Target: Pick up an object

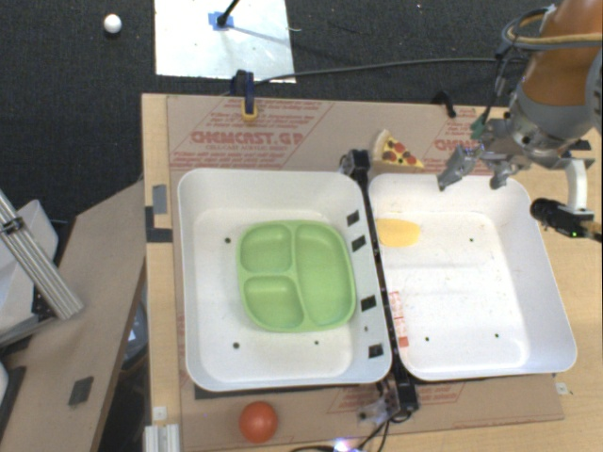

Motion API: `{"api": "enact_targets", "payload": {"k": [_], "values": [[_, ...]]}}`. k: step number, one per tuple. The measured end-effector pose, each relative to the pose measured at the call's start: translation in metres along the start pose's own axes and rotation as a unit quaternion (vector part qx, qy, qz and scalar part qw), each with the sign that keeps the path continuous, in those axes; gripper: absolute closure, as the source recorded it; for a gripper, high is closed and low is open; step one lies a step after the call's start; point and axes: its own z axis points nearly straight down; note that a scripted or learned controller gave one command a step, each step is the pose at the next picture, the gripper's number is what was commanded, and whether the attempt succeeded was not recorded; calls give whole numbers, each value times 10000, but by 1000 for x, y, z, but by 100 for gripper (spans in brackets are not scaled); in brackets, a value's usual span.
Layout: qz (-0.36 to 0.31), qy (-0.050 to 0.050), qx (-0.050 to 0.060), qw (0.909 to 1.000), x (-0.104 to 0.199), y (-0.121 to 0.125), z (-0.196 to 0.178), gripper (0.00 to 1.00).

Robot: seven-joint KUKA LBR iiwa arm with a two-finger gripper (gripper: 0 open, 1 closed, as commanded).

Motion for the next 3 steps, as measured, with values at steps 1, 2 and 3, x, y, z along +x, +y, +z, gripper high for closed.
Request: {"api": "enact_targets", "payload": {"k": [1, 2, 3], "values": [[-9, -7, -55, 10000, 0, 2, -7, 0], [4, -10, -40, 10000, -7, 1, 38, 0], [4, -9, -43, 10000, -8, 1, 79, 0]]}}
